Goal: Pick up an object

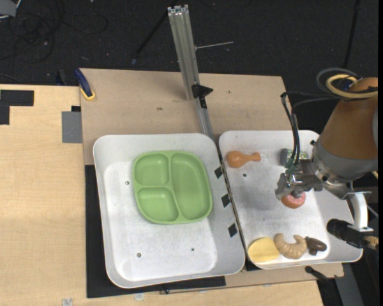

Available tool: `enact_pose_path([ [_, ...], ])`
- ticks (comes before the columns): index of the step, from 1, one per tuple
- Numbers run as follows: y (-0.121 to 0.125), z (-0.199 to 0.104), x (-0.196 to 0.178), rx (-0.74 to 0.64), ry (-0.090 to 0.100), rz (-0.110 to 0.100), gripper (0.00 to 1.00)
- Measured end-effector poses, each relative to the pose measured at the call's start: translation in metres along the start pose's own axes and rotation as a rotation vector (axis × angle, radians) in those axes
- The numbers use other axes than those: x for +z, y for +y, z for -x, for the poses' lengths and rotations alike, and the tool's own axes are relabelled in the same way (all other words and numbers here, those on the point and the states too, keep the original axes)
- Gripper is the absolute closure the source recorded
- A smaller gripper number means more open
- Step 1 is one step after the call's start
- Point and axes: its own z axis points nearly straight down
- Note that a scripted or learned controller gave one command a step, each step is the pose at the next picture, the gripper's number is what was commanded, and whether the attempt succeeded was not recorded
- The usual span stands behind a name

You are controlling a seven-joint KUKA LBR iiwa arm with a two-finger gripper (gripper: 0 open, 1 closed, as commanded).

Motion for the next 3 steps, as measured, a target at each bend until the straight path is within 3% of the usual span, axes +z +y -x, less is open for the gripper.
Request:
enact_pose_path([
  [1, -0.005, 0.002, -0.061, -0.001, 0.000, 0.001, 1.00],
  [3, 0.037, -0.099, -0.044, -0.004, 0.001, -0.005, 1.00],
])
